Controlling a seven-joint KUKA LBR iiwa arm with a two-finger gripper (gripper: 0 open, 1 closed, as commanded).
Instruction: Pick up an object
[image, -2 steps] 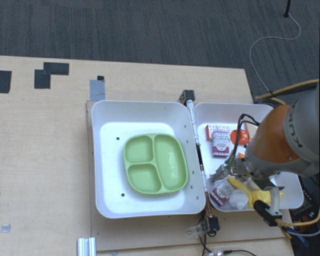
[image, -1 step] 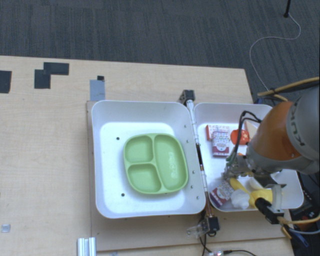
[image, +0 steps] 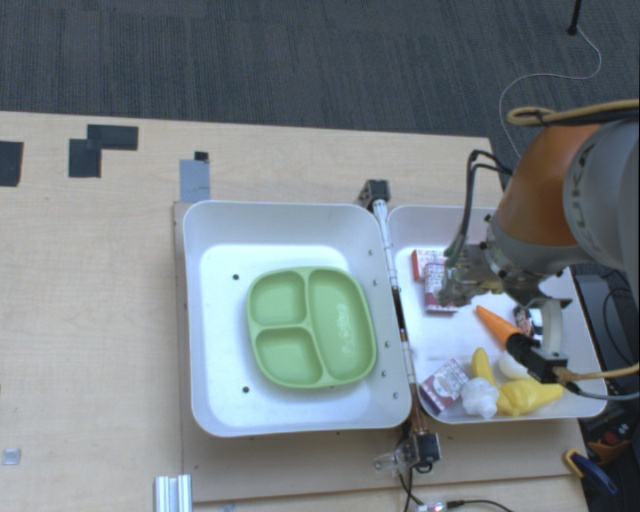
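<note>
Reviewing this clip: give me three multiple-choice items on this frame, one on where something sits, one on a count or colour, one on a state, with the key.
1. Where is the green divided plate?
A. In the left bin
B. In the right bin
C. On the bare bench

2. How many compartments does the plate have?
A. Two
B. Three
C. Five

3. How does the orange carrot-like piece lie?
A. Raised between the pincer's fingers
B. On the floor of the right bin
C. On the green plate

Key:
1 A: the plate rests on the floor of the left bin.
2 B: one long section and two smaller ones show.
3 B: it lies in the right bin, beside the yellow items; the pincer hovers over the red-and-white packet.
</note>
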